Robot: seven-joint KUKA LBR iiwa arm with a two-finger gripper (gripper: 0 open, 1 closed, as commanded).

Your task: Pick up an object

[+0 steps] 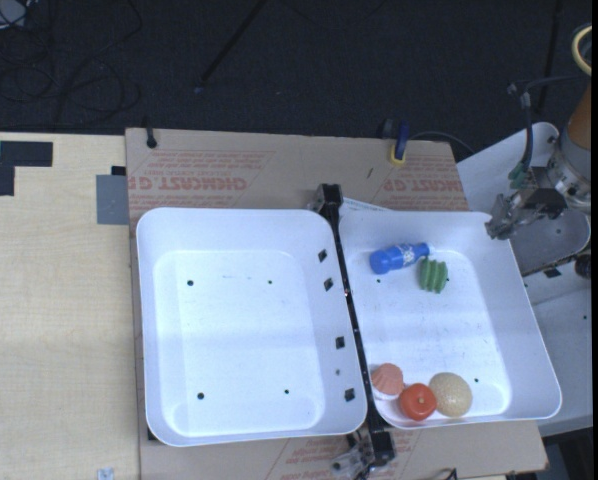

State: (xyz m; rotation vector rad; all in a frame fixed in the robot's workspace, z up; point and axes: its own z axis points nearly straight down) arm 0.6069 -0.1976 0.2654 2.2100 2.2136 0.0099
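The right bin [509, 298] holds several small objects. A blue bottle [398, 257] lies on its side near the back, with a green ridged piece [433, 275] just to its right. At the front edge sit a pinkish round piece [387, 378], a red tomato-like ball [417, 401] and a tan round bun [451, 393]. My gripper [503, 222] hangs at the right bin's back right corner, above the rim and well apart from every object. Nothing shows between its fingers.
The left bin [159, 268] stands beside the right one, split from it by a black clamp strip [341, 298]. Both rest on a cardboard sheet [239, 173]. Cables and the arm's wrist [564, 168] crowd the far right.
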